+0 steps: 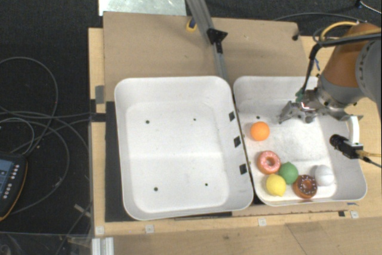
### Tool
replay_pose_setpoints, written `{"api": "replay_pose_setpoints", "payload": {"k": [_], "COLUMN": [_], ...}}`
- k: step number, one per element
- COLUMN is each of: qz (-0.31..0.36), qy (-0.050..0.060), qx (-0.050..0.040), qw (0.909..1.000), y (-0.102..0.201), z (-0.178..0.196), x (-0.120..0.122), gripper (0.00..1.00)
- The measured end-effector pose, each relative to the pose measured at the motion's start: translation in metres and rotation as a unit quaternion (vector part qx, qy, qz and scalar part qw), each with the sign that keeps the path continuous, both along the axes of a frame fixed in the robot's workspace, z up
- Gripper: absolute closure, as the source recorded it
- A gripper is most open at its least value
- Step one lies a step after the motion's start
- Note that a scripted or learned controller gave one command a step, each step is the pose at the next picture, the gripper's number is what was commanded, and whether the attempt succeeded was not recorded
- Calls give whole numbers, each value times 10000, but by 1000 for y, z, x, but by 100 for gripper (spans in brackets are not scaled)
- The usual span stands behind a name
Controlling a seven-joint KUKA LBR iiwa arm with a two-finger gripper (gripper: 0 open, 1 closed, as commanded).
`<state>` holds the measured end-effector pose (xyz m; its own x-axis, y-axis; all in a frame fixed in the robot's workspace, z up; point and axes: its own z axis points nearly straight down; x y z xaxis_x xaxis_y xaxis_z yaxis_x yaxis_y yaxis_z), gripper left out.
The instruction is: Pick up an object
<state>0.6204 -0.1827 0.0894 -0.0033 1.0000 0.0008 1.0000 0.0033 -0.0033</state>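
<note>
The right bin (250,92) holds several small things. An orange ball (259,131) lies near its left wall. Toward the front lie a pink-frosted donut (268,162), a green ball (289,172), a yellow lemon (276,184), a chocolate donut (307,186) and a white ball (324,175). My gripper (298,114) hangs low over the back middle of this bin, up and to the right of the orange ball and apart from it. Its fingers are spread open with nothing between them.
The left bin (128,95) sits beside the right one, with black clips along the shared wall. A grey pole (197,0) slants over the back of the bench. A black fitting with cable (343,145) juts over the right bin's right side.
</note>
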Motion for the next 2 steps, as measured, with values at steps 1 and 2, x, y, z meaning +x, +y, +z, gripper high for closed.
{"api": "replay_pose_setpoints", "payload": {"k": [1, 2], "qz": [9, 3], "qy": [-39, -50], "qx": [-10, -11], "qw": [10000, 10000], "y": [-1, 2], "z": [15, 60], "x": [2, -1], "gripper": [100, 100]}}
